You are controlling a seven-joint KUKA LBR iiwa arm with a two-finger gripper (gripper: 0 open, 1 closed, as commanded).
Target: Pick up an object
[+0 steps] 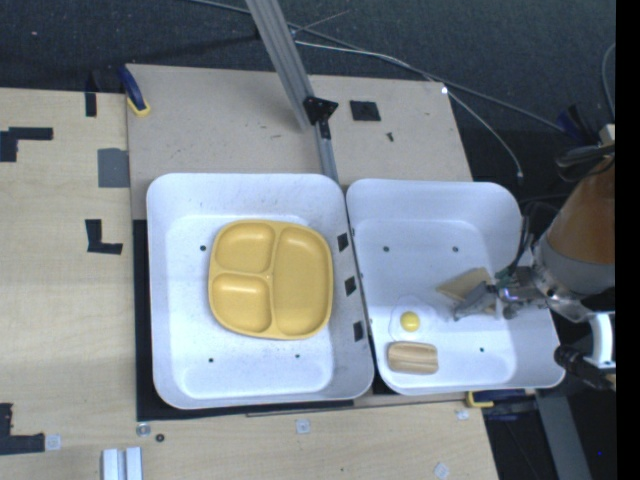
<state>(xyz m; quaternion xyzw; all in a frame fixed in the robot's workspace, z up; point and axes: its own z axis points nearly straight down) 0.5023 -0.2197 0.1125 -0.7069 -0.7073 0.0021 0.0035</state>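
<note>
Claw (482, 301) is low inside the right bin (430, 203), arm (585, 228) reaching in behind it, and right at its tip sits a tan flat piece (461, 286). It looks to be touching or v. nearly so, but the view's too blurred there to say it's gripped, and I can't tell whether the claw is apart or together. Other candidates: a small yellow ball (409, 320) a bit ahead of the tip and slightly toward the camera side, and a tan loaf-shaped block (412, 357) just beyond the ball, near the bin's front wall. Way out ahead of the claw, across the divide, a yellow divided plate (270, 278) lies in the left bin (180, 268), prob. not the target from this pose. Risks, as I read it: the flat piece lies low on the bin floor, so a close could skate over the top and come up w/ nothing; a push could also shove it away instead of trapping it. Go for the ball and it may roll off on first contact. Descend too hard and the tip jams on the bin floor. The bin wall is close behind the claw too, so a wide swing could clip it. Labels or writing: none readable on the objects, the bins or the bench (220, 118).
</note>
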